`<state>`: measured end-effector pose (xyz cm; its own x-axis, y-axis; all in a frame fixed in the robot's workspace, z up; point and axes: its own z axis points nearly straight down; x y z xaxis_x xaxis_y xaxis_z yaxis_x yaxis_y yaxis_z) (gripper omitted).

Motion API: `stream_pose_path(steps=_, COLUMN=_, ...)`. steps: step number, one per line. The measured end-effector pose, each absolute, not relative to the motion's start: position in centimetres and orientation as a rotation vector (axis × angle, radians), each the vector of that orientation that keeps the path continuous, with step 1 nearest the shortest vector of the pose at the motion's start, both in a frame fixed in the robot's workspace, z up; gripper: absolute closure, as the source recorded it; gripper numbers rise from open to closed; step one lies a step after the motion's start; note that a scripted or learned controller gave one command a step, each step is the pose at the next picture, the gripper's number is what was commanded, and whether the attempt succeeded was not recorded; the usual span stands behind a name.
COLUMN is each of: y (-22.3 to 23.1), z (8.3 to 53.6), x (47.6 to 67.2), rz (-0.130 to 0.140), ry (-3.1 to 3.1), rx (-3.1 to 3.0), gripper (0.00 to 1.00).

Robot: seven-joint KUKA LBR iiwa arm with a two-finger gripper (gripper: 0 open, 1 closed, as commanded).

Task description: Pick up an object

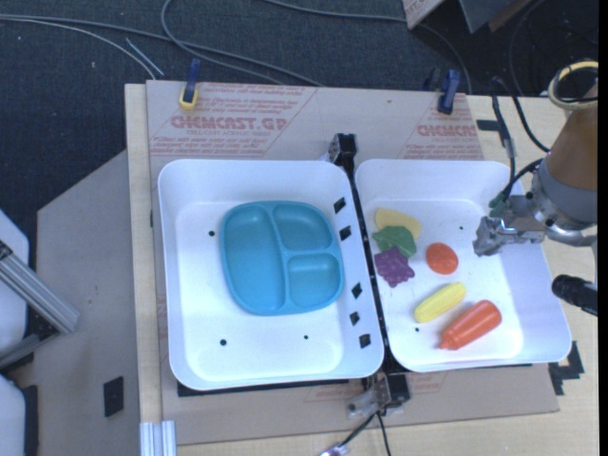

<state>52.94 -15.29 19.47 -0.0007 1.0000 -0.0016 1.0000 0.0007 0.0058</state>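
Fingers (486, 237) poised over the right bin (532, 335), near its right wall; open or closed, impossible to tell at this slant, with nothing visible between them. Just left of them, apart, an orange-red round toy (441, 257). Further left, a yellow piece (397, 221) touching a green leafy piece (395, 240), and below those a purple grape cluster (393, 268). Toward the near wall, a yellow corn-like toy (439, 302) lying aslant, and just beside it an orange carrot (470, 324), also aslant. Behind the fingers, the grey arm (570, 174) with its orange band, reaching in from the right.

In the left bin (256, 364), a teal divided plate (281, 256) with three compartments, lying flat near the middle. Between the bins, a dark divider strip (359, 255). Beneath both, a cardboard sheet (237, 112) printed in red lettering, held to the pale wooden counter (85, 283) by blue and yellow clamps (191, 91) along its far edge. Beyond the counter, dark grey carpet (66, 74) crossed by loose cables (209, 27).
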Motion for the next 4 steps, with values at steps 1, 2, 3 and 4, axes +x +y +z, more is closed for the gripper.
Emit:
stream_pose_path(steps=1, y=-14.4, z=24.2, x=52.9, rz=0.004, ry=2.220, rx=2.217, gripper=1.00)
stream_pose_path(steps=2, y=-8.4, z=23.2, x=52.3, rz=0.001, ry=2.232, rx=2.218, gripper=1.00)
stream_pose_path(steps=3, y=-2.3, z=23.8, x=52.3, rz=0.003, ry=2.232, rx=2.214, gripper=1.00)
stream_pose_path(steps=4, y=3.1, z=24.5, x=52.1, rz=0.004, ry=2.230, rx=2.214, gripper=1.00)
